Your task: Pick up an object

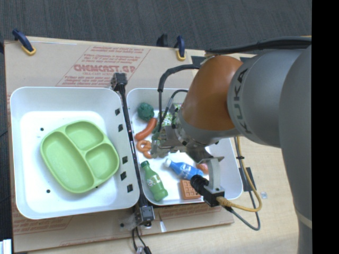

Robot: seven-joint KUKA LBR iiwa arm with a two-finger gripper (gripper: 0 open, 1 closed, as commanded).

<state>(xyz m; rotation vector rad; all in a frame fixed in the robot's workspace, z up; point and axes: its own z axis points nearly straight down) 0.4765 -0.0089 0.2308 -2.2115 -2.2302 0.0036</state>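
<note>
Camera view: gripper [159, 144] down in right bin [229, 187], just beside orange sausage [146, 130] and orange ring [144, 146]; open or closed, cannot tell. Green bottle [153, 181] and blue bottle [183, 169] close by

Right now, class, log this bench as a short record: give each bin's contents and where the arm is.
left bin: green divided plate
right bin: green bottle, blue bottle, orange sausage, waffle, dark green toy
arm: over right bin
hand: low by the sausage; grip cannot be judged
</note>
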